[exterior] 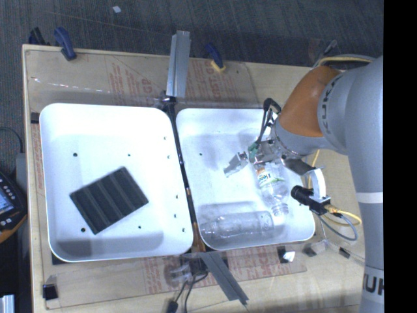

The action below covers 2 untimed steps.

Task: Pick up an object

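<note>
A small clear plastic bottle lay in the right bin, just below the jaws; whether those were open or closed could not be told. The arm reached in, wrist bent leftward over that bin.

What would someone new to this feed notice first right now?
The big grey arm with its orange band reaches in from the right, its claw over the right bin. Two clear plastic bottles lie there: one beside the claw, one along the near wall. A dark ribbed panel sits in the left bin.
</note>
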### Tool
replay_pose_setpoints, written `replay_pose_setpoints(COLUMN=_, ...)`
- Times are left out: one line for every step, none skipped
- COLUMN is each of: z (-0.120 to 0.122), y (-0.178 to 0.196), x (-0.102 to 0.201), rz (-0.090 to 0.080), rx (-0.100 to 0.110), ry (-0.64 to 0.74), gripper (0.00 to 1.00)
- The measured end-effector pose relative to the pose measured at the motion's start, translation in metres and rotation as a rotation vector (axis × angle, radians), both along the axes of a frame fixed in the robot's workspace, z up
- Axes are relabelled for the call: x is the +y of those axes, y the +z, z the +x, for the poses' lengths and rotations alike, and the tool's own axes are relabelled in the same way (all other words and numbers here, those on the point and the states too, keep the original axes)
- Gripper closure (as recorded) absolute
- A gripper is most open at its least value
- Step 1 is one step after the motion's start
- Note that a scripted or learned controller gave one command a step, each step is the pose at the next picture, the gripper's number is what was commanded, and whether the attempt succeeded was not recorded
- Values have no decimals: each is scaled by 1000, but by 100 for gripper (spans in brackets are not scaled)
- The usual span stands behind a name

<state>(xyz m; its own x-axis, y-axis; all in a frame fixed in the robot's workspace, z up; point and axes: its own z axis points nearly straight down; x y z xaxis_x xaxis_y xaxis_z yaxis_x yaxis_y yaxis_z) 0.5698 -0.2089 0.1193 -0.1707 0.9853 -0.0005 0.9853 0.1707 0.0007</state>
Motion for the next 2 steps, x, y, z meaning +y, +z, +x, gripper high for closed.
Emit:
replay_pose_setpoints(z=47, y=-27, x=28, rz=0, rx=0, ry=199, gripper=0)
replay_pose_setpoints(z=57, y=-9, x=0, rz=0, rx=0, ry=205, gripper=0)
